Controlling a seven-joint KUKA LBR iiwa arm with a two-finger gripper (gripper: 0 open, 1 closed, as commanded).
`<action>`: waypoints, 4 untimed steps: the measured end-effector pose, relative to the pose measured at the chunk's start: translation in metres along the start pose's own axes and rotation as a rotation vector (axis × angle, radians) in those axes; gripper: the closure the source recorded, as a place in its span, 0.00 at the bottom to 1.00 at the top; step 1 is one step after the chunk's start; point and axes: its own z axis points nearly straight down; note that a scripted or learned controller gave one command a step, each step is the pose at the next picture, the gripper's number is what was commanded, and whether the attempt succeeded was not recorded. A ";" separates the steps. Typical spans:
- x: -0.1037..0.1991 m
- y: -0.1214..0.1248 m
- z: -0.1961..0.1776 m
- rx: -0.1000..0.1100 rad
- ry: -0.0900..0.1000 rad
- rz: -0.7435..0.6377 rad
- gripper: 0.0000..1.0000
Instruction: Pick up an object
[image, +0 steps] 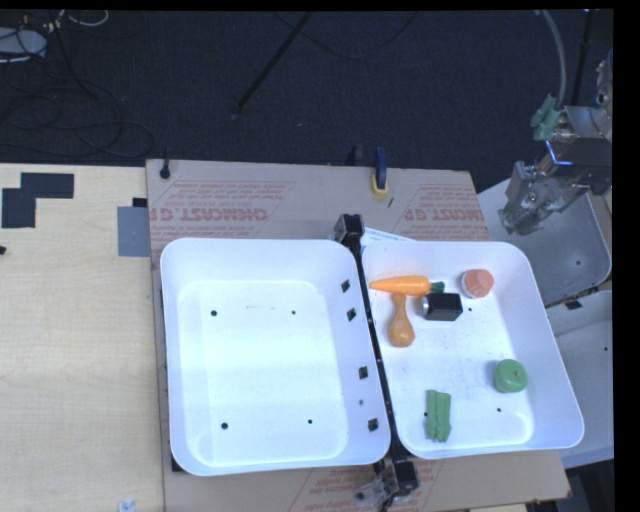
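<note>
A pale wooden table (70, 330) carries a brown cardboard sheet (260, 205), and behind it lies dark carpet strewn with cables. On the cardboard sit two shallow white bins, side by side and touching along a black clipped seam.

The end effector (525, 205) hangs at the upper right, outside the right bin (545, 300) and above that bin's far right corner, over a grey surface. Whether it is clenched or released cannot be told from this view, and nothing shows in its grip.

All the loose objects lie in the right bin. Nearest its far right corner is a pink round piece (478, 283). Just left of that sits a small black block (442, 306), and touching the block's upper left edge lies an orange carrot (400, 285), pointing along the bin's far wall. Below the carrot, an orange pear-shaped piece (400, 326) stands close to the seam. Toward the bin's right wall rests a green round piece (510, 376), well apart from the others. Near the bin's front wall lies a green elongated piece (438, 415).

The left bin (180, 300) shows its white floor with a few small dark holes. A blue and yellow clamp (380, 172) grips the cardboard's far edge, beyond the right bin.
</note>
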 end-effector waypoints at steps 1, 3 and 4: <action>0.001 0.000 -0.009 0.004 0.000 -0.005 1.00; 0.002 0.001 -0.027 0.012 0.000 -0.016 1.00; 0.002 0.002 -0.037 0.016 0.000 -0.020 1.00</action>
